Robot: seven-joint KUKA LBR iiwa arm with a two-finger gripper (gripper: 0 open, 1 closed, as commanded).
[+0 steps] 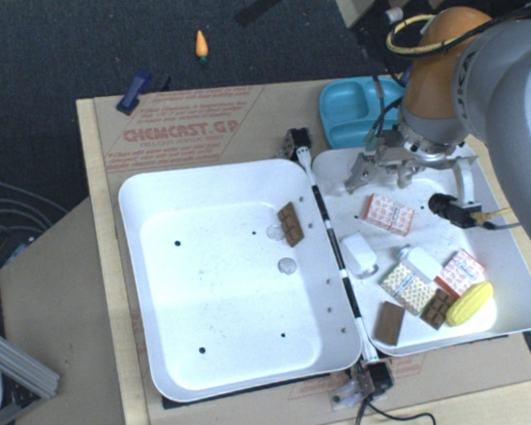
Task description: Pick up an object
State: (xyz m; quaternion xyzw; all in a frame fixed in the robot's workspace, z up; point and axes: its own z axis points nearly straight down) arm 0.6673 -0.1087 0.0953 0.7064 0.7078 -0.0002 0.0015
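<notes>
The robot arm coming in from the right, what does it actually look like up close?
The arm is a thick, rounded grey tube with a broad orange band above the wrist. A yellowish cable loops beside that band. Below it sits a silvery metal gripper with thin struts.

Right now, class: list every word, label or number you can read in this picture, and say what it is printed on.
"CHEMCAST GP": red print on the brown board behind the bins; the smaller red lines around it are too blurred to read.
Patterned packets in the right bin: any print too small to read.
</notes>
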